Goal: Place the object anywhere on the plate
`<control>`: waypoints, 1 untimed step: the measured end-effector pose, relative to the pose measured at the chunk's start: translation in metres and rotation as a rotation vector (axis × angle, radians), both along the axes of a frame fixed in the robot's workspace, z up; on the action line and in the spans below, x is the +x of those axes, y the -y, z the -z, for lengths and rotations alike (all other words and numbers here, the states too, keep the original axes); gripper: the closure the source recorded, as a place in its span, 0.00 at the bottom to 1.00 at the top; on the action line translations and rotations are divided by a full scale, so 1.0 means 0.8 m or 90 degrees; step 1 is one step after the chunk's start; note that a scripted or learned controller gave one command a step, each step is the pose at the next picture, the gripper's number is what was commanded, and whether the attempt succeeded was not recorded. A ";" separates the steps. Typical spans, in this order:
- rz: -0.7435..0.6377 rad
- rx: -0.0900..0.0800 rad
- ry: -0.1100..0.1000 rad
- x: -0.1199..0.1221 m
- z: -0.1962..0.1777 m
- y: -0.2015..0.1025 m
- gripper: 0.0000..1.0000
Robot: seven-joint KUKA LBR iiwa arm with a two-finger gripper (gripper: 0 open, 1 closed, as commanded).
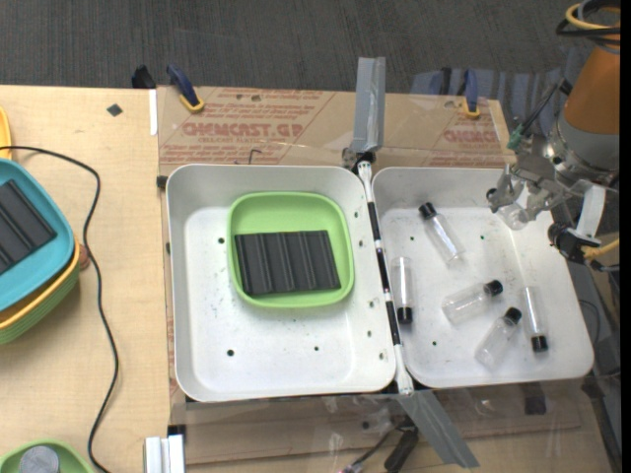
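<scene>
A green square plate (335,227) with a dark ribbed insert sits in the left white bin (197,294). Several clear vials with black caps lie in the right bin (562,358): one long vial (440,230) near the back, one (402,291) along the left wall, a short one (471,301) in the middle, and others toward the front right. My gripper (515,203) hangs over the right bin's far right corner, above the bin floor and apart from the vials. I see nothing between its fingers.
A grey divider post (369,106) stands behind the seam between the bins. Stacked teal and yellow dishes (35,254) rest on the wooden bench at far left, with a black cable (99,264) beside them. Cardboard (256,121) lies behind the bins.
</scene>
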State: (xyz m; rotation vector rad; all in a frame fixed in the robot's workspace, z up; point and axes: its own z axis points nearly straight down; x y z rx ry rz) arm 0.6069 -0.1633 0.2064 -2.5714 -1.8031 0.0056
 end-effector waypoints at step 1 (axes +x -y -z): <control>0.000 0.000 0.000 0.000 0.000 0.000 0.00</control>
